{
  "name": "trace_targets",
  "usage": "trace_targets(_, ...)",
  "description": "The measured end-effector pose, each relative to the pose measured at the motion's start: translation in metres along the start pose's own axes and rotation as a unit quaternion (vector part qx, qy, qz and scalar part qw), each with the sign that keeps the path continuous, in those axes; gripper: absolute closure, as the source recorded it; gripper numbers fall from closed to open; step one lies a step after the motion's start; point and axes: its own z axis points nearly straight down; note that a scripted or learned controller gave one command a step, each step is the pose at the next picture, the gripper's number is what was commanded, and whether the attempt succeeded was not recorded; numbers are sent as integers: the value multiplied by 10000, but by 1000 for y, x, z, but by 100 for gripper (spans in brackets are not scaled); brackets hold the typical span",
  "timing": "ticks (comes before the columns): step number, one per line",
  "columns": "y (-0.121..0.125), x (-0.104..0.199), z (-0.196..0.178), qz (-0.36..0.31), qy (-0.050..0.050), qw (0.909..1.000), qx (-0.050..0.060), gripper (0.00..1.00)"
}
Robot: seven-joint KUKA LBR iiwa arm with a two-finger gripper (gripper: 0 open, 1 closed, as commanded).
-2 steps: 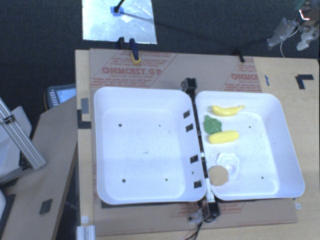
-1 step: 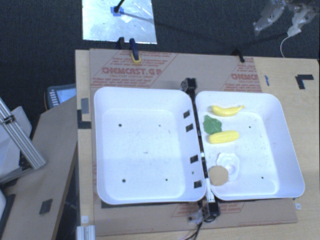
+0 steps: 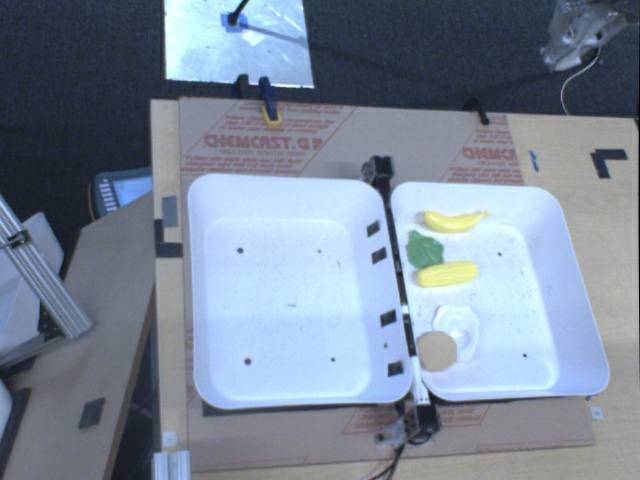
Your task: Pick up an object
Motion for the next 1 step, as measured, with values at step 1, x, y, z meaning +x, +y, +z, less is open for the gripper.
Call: trace_targets(1,38,67,14,-12,16,10000,34,100)
